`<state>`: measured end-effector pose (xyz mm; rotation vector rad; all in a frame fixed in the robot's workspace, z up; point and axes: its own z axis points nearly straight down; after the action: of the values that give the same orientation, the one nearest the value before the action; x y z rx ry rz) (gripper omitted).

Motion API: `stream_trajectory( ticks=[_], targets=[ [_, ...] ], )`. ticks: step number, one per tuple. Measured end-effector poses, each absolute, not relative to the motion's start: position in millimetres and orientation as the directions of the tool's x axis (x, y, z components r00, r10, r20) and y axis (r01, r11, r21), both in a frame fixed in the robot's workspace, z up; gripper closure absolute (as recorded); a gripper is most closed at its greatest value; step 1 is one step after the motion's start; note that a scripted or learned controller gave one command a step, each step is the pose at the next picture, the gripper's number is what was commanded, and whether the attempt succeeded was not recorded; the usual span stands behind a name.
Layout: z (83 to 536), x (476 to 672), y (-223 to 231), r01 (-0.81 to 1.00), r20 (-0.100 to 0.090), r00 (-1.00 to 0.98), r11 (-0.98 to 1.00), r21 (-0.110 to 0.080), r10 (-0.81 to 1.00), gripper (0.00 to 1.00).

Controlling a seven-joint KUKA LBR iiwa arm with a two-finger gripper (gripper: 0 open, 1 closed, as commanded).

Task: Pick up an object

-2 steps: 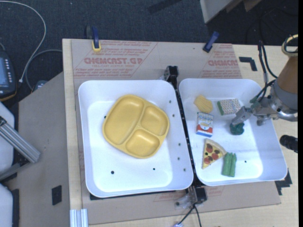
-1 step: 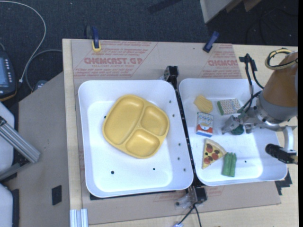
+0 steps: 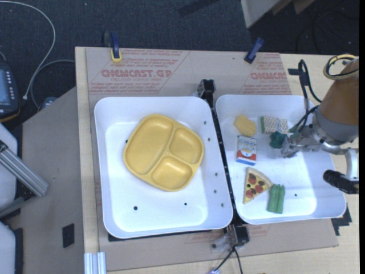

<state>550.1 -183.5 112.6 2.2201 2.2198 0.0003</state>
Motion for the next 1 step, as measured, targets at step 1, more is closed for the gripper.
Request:
stream_trajectory(
  ticks=[1],
  targets=[
    [175.9, 549.7, -181.3, 1.0, -0.003, -0.001, 0.001, 0.006, 1.0, 1.0]
  ],
)
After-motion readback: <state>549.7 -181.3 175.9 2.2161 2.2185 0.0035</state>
